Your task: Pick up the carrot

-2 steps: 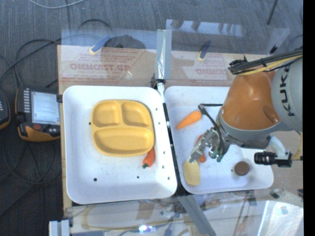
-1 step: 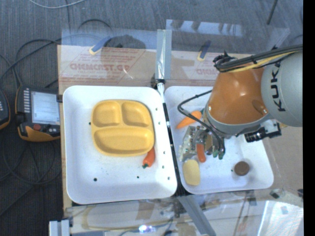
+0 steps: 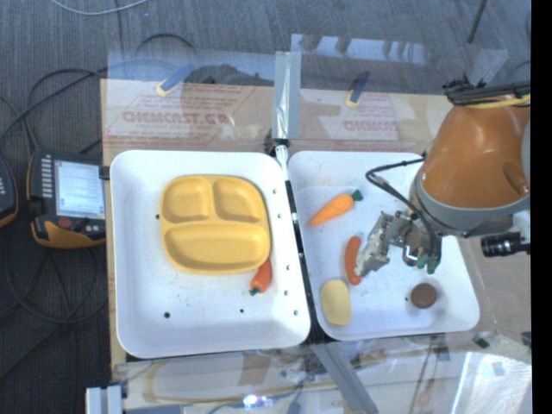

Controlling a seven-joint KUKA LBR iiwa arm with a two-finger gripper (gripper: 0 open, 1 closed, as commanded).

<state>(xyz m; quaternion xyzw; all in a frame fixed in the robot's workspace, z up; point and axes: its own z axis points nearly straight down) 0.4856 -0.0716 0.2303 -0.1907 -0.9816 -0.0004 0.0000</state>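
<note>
Bins point(image 3: 129, 317): smooth white plastic, slight sheen. Tray point(image 3: 216, 222): matt yellow plastic. Carrot point(image 3: 332, 210): smooth, plastic-looking. Gripper point(image 3: 373, 260): bare metal.

Tray point(image 3: 214, 222) in left bin point(image 3: 138, 317); carrot point(image 3: 333, 209) in right bin point(image 3: 457, 313), gripper point(image 3: 373, 255) beside it.

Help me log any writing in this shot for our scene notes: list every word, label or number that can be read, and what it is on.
Red print on the cardboard behind the left bin: too faint and blurred to read.
Red print on the cardboard behind the right bin: also too blurred.
Screen of the handheld pendant at far left: lit, its contents too small to read.
No text on the bins, yellow tray or carrot.
</note>
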